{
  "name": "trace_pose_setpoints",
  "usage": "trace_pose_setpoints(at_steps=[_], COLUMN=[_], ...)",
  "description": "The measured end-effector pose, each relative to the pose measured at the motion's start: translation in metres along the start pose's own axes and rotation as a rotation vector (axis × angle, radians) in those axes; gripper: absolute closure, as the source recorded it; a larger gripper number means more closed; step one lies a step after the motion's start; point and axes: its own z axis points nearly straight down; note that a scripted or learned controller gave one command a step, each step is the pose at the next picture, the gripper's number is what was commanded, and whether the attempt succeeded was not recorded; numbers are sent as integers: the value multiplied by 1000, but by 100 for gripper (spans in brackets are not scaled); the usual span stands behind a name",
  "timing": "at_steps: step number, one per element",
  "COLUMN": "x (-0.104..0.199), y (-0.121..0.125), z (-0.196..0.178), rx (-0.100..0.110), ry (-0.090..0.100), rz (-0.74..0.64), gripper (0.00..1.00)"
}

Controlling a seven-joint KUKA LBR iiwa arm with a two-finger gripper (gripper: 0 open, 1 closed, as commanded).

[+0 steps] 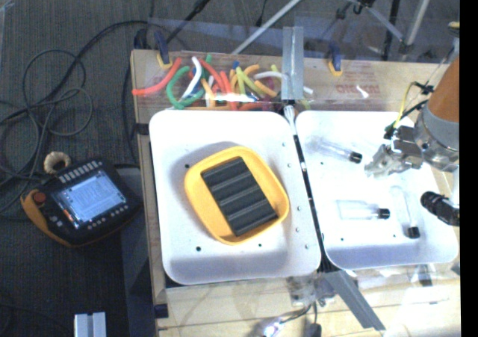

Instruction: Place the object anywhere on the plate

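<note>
The objects to be moved look like small clear vials or syringe-like tubes with black caps, all lying flat in the right bin: one in the bin's upper left with its long axis running left to right and tilting down toward its cap, a second lower down and nearly level across the frame, and a third lower right, lying close to top-to-bottom with its cap at the bottom end. The hand hovers in the upper right of that bin, just right of the first vial's black cap and above the other two; whether its fingers are open or shut cannot be made out, and nothing can be seen held between them. The upper vial is the nearest to it, lying just to the hand's left. The goal, a yellow plate carrying a dark ribbed block, sits in the middle of the left bin, well apart to the left across the divider between the bins. Beyond the bins, a tangle of coloured cables lies along the desk's top edge, and a teach pendant rests on the floor at far left.
</note>
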Motion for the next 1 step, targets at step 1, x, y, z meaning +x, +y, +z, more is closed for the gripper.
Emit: trace_pose_setpoints(at_steps=[1], x=[0], y=[0], z=[0], rx=[0], ry=[0], rz=[0], gripper=[0])
